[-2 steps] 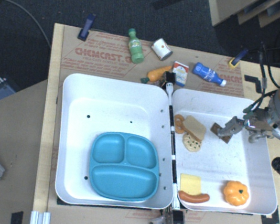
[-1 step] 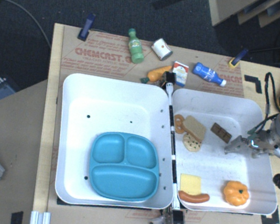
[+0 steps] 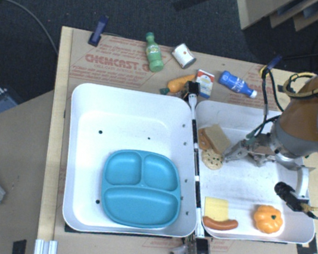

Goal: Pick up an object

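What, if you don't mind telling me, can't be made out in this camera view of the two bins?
- Claw: blurred and small in the camera view; open or shut cannot be told, nor whether it touches the bread slice.
- Cookie: partly tucked under the bread slice's edge.
- Arm: cut off by the view's right edge.
- Labels on the green bottle and blue bottle: too small to read.

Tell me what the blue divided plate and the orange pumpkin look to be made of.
Blue divided plate: likely molded plastic, matte to satin, with uniform colour and soft rounded compartment ridges. Orange pumpkin: probably toy plastic or rubber, slightly glossy, with a small highlight on its ribbed skin; too small to be sure.
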`<state>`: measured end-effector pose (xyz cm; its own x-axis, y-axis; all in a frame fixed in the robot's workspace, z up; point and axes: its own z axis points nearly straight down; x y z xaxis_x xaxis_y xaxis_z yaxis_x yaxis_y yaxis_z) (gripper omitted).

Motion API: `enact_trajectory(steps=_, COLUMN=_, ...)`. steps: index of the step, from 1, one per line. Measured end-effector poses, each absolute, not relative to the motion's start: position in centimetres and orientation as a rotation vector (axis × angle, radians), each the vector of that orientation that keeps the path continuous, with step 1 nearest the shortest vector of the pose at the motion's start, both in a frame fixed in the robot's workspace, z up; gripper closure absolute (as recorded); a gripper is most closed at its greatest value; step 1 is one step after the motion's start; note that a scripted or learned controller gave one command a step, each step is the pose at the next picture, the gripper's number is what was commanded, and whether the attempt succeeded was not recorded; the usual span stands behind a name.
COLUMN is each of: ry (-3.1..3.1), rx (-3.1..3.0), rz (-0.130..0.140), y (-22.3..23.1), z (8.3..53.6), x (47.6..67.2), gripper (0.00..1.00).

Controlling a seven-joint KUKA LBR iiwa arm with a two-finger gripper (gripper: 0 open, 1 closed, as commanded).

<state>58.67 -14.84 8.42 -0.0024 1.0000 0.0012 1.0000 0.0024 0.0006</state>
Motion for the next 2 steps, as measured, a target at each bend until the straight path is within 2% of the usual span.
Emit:
enact_trajectory(steps=1, ry=-2.219, rx=-2.222, rz=0.002, y=-17.5, z=8.4, x=49.5, gripper=0.00)
enact_trajectory(steps=2, ry=-2.223, rx=-2.220, rz=-0.002, y=-14.3, z=8.5, x=56.5, gripper=0.00)
